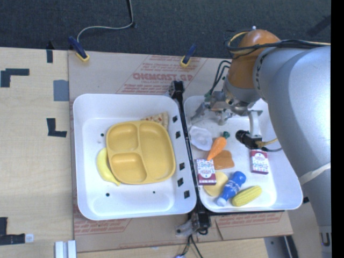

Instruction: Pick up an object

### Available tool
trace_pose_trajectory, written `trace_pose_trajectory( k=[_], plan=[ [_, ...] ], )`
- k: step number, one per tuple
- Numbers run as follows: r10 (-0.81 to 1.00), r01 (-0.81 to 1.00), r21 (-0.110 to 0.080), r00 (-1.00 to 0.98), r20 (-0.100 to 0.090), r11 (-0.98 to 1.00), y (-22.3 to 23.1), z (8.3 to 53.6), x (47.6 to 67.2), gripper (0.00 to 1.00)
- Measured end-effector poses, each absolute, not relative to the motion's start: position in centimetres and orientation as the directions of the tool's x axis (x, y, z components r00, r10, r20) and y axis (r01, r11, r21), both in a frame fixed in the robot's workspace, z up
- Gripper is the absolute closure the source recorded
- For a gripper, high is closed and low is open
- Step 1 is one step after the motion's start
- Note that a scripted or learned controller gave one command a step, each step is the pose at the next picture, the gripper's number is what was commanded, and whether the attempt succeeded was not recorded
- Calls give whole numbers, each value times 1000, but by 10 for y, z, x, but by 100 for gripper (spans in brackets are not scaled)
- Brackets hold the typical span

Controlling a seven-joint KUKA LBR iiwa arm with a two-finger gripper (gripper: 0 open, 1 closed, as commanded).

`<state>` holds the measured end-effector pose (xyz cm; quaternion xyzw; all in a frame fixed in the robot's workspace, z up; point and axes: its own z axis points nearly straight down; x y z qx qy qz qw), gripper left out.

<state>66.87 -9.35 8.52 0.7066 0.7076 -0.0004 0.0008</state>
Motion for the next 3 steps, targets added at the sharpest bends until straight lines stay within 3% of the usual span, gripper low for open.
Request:
trace_pose_trajectory(
  k=[3],
  plan=[
    [1000, 1000, 1, -1, -2, 1, -96, 85, 669, 0]
  ],
)
